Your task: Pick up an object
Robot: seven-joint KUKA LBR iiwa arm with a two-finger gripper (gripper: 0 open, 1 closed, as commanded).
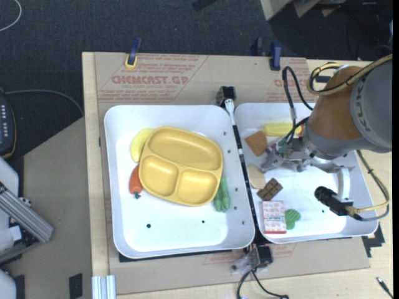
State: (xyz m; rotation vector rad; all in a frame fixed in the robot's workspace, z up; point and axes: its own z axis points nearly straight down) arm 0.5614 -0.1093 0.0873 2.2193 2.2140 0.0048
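My gripper (274,157) hangs low in the right bin (312,226), reaching in from the right under the orange wrist band. Around it lie a brown square cracker (256,143), a yellow corn cob (278,129), a pale round piece (256,176) and a dark chocolate bar (270,189). Nearer the front edge sit a pink-and-white packet (273,217) and a small green piece (292,216). The gripper's tip sits between the cracker and the chocolate bar. I see nothing clearly held.
The left bin (181,229) holds a yellow divided plate (181,166), with a yellow banana-like piece (138,142), a red-orange pepper (135,181) and a green leafy item (222,197) around it. Black cables and a black connector (330,201) lie over the right bin.
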